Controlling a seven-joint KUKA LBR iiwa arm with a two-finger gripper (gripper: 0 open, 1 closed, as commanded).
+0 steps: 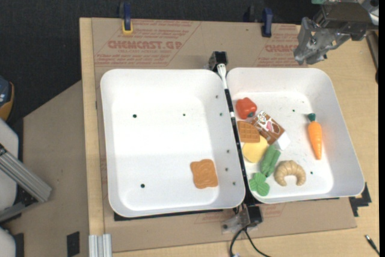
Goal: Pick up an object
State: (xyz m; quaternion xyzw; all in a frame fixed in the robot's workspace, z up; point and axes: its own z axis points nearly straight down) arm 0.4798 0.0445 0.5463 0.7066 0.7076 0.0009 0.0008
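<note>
Just one fixed cam up above the bench (180, 39), tilted down at a slant. It's far enough back to fit both white bins (120, 129) edge to edge, plus dark floor past the bench's far edge.

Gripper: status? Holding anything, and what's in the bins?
Gripper above right bin's far rim, nothing visibly held. Carrot, croissant, tomato in right bin. Toast alone in left bin.

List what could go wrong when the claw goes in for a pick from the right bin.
1. The waffle, yellow piece, green vegetable and snack packet are bunched together, so the claw may catch two items or none.
2. That cluster lies close to the right bin's inner wall, which could block a finger.
</note>
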